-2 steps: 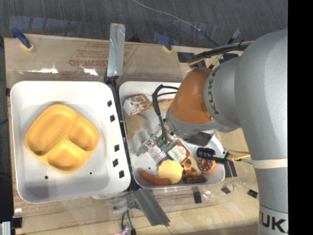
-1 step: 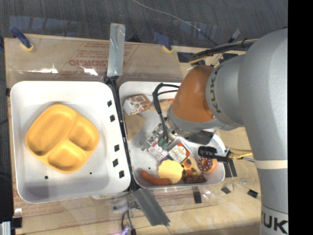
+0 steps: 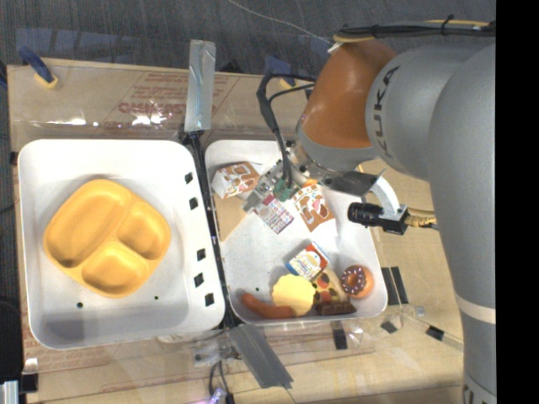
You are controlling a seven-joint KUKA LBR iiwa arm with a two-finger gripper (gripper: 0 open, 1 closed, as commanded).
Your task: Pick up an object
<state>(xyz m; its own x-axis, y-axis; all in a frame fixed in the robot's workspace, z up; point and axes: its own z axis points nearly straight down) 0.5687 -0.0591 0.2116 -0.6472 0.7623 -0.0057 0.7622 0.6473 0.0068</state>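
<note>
**Operator:** Several items crowd the near wall of the right bin (image 3: 253,259). What can fail there?

**Manual:** The sausage (image 3: 265,305), yellow fruit (image 3: 292,293) and doughnut (image 3: 357,281) touch. You may nudge one and lift none.

**Operator:** And toward that bin's far wall?

**Manual:** Flat packets (image 3: 274,215) overlap beneath the gripper (image 3: 277,186) and would likely slip. You cannot tell whether it is clenched or released.

The arm (image 3: 421,116) hides the right bin's (image 3: 253,305) far corner, and its gripper (image 3: 282,188) fingers are too cluttered to tell.
</note>
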